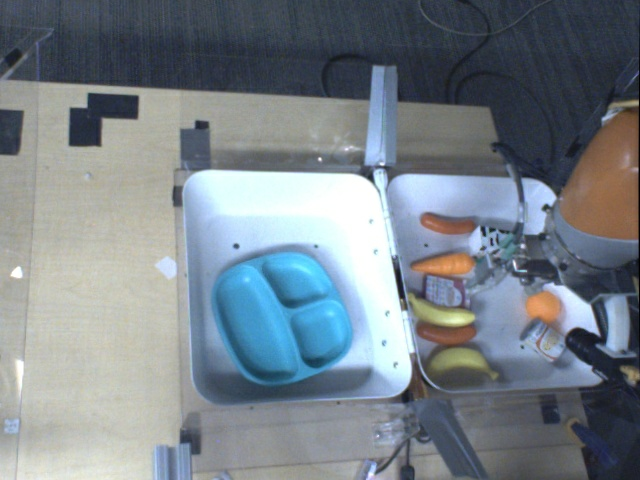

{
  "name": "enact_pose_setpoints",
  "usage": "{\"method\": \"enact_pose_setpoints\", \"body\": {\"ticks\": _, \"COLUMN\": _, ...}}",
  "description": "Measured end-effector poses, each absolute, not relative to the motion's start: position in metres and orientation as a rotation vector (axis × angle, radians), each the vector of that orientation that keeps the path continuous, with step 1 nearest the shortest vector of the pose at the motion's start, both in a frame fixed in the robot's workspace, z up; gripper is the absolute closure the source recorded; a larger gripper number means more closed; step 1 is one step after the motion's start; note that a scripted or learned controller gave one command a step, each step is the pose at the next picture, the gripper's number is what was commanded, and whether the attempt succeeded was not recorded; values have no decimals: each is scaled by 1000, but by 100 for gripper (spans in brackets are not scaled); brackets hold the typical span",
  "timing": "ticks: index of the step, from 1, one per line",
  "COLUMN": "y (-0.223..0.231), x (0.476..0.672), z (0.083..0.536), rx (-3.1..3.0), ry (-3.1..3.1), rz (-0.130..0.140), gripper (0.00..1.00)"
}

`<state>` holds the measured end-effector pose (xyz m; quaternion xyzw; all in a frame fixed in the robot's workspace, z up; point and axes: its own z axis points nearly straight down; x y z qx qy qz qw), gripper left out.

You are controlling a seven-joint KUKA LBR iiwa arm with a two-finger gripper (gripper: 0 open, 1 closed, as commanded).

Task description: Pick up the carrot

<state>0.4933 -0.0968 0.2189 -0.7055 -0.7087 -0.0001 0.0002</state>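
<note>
Pick attempt at the right-hand bin (540, 193): carrot (443, 264) flat on the white floor in the bin's left half, close to the divider, orange body pointing left and green top pointing right. Just beside that green end, the gripper (497, 265), low over the bin at the end of the grey arm (600, 208) reaching in from the right. Too small and too cluttered with metalwork to tell whether spread or pressed together; no telling, either, whether touching the carrot top or merely next to it. Nothing visibly pinched, and no sign of the carrot off the bin floor. Around the carrot: a reddish sausage (448, 224) above it, well clear; a small dark packet (443, 290) right below it, perhaps touching; then a banana (443, 315), a second brown-red sausage (445, 333) and a yellow-green fruit (462, 364) stacked toward the near edge. To the right, under the arm, a small orange fruit (543, 306) and a little box (548, 340). In the left bin (200, 268), a blue divided plate (283, 316), no part of this job. Reads as the approach stage, with the tool brought to the right item from the right side. Left to do, by the look of it: a firm close on the carrot and a clean lift clear of the bin. Tight neighbours below, so some risk of nudging the packet.
</note>
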Motion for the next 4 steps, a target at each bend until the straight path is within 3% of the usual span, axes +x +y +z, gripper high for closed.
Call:
{"method": "enact_pose_setpoints", "body": {"ticks": 1, "y": -90, "x": 543, "z": 123, "rx": -2183, "ry": -2258, "rz": 0, "gripper": 0}}
{"method": "enact_pose_setpoints", "body": {"ticks": 2, "y": -94, "x": 600, "z": 88, "rx": -2140, "ry": -2308, "rz": -10, "gripper": 0}}
{"method": "enact_pose_setpoints", "body": {"ticks": 3, "y": -92, "x": 601, "z": 100, "rx": -2140, "ry": -2310, "rz": -17, "gripper": 100}}
{"method": "enact_pose_setpoints", "body": {"ticks": 4, "y": -92, "x": 601, "z": 100, "rx": -2140, "ry": -2310, "rz": -17, "gripper": 0}}
